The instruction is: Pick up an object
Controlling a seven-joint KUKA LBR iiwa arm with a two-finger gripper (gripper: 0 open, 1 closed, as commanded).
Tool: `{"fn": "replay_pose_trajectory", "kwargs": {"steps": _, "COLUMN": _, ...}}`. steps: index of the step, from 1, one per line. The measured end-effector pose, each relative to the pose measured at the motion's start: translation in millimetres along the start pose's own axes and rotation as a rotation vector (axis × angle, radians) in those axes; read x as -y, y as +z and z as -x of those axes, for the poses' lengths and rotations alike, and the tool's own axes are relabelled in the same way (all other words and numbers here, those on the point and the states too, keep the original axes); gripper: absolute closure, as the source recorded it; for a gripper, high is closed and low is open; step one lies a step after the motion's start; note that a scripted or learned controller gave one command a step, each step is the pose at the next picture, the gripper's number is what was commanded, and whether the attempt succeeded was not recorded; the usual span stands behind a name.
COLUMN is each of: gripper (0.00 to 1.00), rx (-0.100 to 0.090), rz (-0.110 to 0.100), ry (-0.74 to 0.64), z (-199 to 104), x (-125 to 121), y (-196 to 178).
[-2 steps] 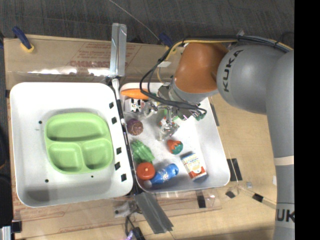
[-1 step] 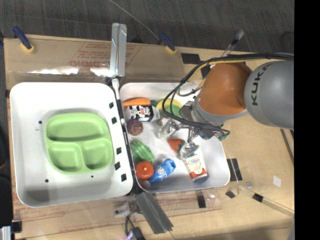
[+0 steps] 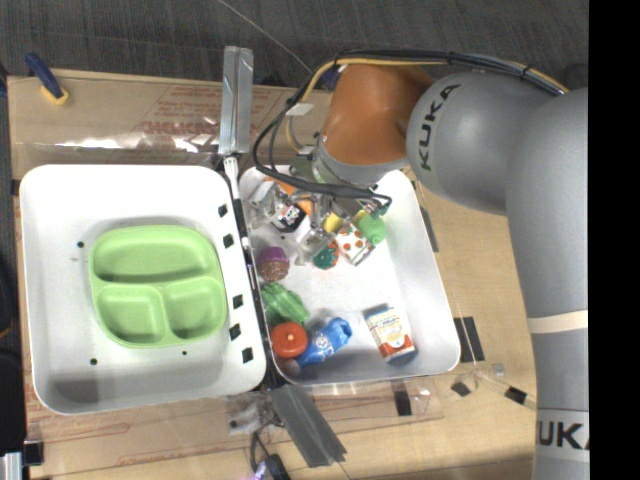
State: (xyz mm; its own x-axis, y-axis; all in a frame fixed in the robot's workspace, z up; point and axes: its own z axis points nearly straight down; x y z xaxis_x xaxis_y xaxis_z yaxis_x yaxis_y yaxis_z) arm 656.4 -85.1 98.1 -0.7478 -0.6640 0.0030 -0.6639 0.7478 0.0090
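You are at the reach-down step: the pincer (image 3: 330, 218) sits low over the clutter at the back of the right bin (image 3: 425, 308), near a dice-like cube (image 3: 350, 248) and a green toy (image 3: 372, 230). Whether it is released or clenched you cannot tell. Next you need a confirmed grip, then a straight lift. The arm (image 3: 480, 148) bends in from the right, wrist pointing down.

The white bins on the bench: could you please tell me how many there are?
2. The left bin holds a green tray; the right bin holds small toys, its upper part hidden under the arm.
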Motion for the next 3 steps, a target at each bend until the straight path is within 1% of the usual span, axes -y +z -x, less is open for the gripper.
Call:
{"fn": "replay_pose_trajectory", "kwargs": {"steps": 1, "gripper": 1.00, "rx": -0.001, "rz": 0.001, "ry": 0.004, "z": -1.7, "x": 2.6, "y": -7.9}}
{"fn": "replay_pose_trajectory", "kwargs": {"steps": 2, "gripper": 1.00, "rx": 0.008, "rz": -0.012, "ry": 0.096, "z": 16.7, "x": -16.0, "y": -95.2}}
{"fn": "replay_pose_trajectory", "kwargs": {"steps": 3, "gripper": 1.00, "rx": -0.001, "rz": -0.003, "ry": -0.320, "z": -84.7, "x": 58.3, "y": -30.5}}
